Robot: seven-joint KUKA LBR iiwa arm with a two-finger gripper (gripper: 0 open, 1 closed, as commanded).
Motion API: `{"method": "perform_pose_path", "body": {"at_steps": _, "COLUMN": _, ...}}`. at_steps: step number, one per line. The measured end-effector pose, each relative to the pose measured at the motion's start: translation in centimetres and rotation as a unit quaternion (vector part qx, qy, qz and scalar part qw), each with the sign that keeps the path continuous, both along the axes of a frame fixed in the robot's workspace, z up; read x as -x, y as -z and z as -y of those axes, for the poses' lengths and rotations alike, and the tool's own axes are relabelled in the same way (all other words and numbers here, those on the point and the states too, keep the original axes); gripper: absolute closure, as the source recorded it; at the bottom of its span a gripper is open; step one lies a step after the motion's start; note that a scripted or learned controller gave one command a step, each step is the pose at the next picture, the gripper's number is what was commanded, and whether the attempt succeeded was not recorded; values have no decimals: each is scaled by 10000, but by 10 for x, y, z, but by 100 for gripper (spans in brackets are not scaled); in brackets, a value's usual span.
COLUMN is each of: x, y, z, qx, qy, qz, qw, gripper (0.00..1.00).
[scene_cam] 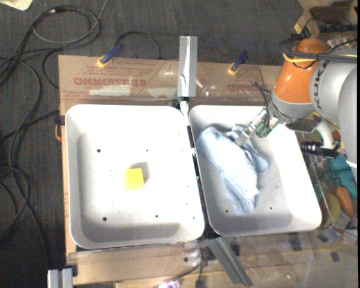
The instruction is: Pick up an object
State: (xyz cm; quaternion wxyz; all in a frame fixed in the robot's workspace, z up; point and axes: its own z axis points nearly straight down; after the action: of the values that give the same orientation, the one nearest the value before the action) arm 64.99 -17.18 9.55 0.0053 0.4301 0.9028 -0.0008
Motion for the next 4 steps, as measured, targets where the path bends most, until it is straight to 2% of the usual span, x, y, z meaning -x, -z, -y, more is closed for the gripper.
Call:
{"method": "perform_pose_path", "body": {"at_steps": 1, "x": -7, "y": 2, "z": -44, "qx": -20, "qy": 374, "qz": 41, "qw": 9993, "gripper": 0}}
{"method": "perform_pose_path", "body": {"at_steps": 2, "x": -7, "y": 2, "z": -44, "qx": -21, "qy": 375, "qz": 41, "qw": 9993, "gripper": 0}}
{"method": "perform_pose_path", "body": {"at_steps": 3, "x": -16, "y": 0, "z": -47, "qx": -7, "qy": 106, "qz": -84, "qw": 9999, "gripper": 0}}
{"method": "perform_pose_path", "body": {"at_steps": 4, "x": -6, "y": -1, "z": -65, "qx": -9, "qy": -187, "qz": -22, "qw": 9998, "gripper": 0}}
